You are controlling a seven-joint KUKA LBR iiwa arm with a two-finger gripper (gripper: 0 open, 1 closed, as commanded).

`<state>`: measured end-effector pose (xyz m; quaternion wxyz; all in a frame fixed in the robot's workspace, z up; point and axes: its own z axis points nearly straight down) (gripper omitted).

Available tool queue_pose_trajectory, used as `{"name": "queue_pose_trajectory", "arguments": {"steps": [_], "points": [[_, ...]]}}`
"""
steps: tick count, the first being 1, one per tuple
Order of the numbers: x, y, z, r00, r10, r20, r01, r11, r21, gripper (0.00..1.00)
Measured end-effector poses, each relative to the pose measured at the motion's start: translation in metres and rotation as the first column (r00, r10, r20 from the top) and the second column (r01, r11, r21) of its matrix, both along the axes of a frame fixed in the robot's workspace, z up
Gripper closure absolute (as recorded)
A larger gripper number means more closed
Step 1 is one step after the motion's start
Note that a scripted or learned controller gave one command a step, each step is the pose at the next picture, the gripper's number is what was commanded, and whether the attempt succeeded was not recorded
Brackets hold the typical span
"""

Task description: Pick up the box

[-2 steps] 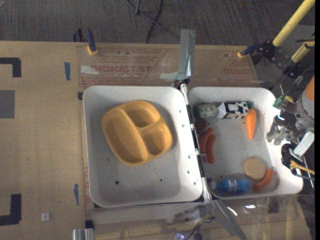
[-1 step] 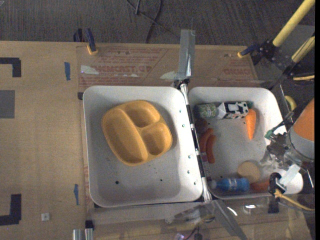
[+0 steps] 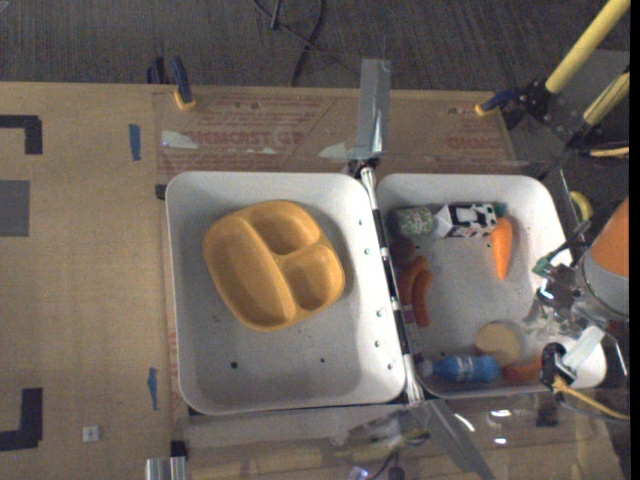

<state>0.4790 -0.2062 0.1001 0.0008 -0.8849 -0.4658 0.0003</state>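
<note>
The box [image 3: 462, 218] is a small carton with a black and white cow pattern and a green end, lying on its side along the far wall of the right bin [image 3: 455, 298]. My gripper [image 3: 556, 300] hangs over that bin's right rim, well to the right of the box and nearer the camera. It touches nothing. An orange carrot [image 3: 502, 247] lies between the box and the gripper.
The right bin also holds red sausage-like pieces [image 3: 417, 288], a round tan piece [image 3: 498, 340], a blue bottle [image 3: 465, 369] and a small orange-red thing [image 3: 522, 372] along the near wall. A yellow divided plate [image 3: 272, 263] lies in the left bin [image 3: 280, 368].
</note>
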Motion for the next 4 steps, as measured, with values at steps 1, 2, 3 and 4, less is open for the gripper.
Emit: {"name": "queue_pose_trajectory", "arguments": {"steps": [1,2,3,4], "points": [[0.0,0.0,0.009,1.0,-0.001,0.0,0.001,1.0,0.0,1.0],[0.0,0.0,0.018,1.0,-0.002,0.0,0.002,1.0,0.0,1.0],[0.039,0.02,0.015,0.978,0.208,0.002,-0.208,0.978,-0.002,1.0],[0.039,0.02,0.024,0.978,0.208,0.003,-0.208,0.978,-0.003,1.0]]}}
